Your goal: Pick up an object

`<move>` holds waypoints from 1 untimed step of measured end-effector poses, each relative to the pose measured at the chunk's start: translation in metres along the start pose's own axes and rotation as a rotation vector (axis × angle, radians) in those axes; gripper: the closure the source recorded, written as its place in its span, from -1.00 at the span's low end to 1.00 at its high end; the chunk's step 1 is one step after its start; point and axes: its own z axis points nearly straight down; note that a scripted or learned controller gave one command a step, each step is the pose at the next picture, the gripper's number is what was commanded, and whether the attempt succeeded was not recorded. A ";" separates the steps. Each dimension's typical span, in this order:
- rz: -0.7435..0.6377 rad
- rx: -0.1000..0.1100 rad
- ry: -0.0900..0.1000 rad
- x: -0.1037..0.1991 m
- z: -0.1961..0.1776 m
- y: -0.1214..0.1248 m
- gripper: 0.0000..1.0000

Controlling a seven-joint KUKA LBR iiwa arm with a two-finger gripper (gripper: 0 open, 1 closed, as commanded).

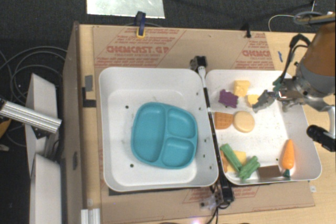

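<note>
Gripper [268, 99], finger spread unclear, hovers at three o'clock of the yellow block [253, 98]; I'd centre over it, descend straight, avoiding the round biscuit [244, 121] at six.

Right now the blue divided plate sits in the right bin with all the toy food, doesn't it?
Not quite. The camera view shows the blue divided plate alone in the left bin; the toy food lies in the right bin.

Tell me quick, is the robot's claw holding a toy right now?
Gripper: above the right bin, nothing seen held; open or shut cannot be told.
</note>
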 end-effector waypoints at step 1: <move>-0.004 -0.002 -0.001 0.018 0.047 0.055 -1.00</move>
